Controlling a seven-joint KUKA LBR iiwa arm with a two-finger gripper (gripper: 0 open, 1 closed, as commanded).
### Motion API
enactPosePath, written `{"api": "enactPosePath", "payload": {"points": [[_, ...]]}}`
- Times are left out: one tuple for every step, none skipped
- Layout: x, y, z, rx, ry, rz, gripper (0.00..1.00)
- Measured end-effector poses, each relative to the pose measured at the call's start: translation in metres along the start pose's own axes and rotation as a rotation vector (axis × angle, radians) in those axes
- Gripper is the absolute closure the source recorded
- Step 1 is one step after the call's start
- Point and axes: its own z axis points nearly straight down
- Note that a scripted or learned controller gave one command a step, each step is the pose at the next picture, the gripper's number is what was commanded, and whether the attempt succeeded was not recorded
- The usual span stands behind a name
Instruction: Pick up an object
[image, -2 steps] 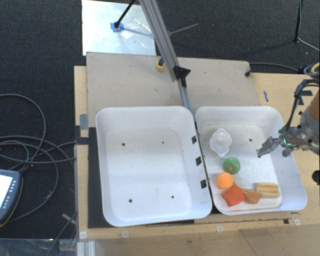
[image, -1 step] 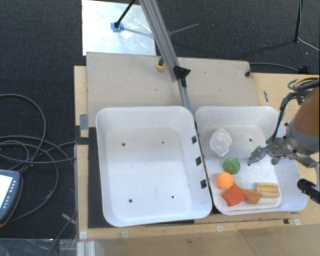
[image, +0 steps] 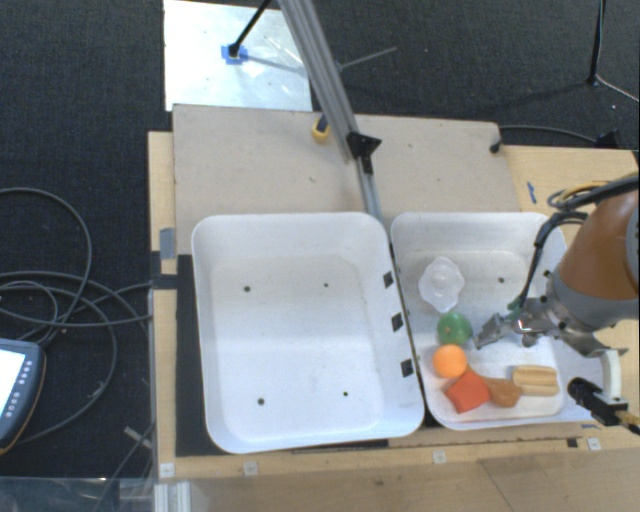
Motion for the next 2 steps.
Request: {"api": "enactPosePath", "payload": {"points": [[0.000, 0.001, 0.005, -0.005, -0.002, 0.000, 0.00], [0.000, 0.001, -0.006, -0.008, -0.002, 0.000, 1.00]]}}
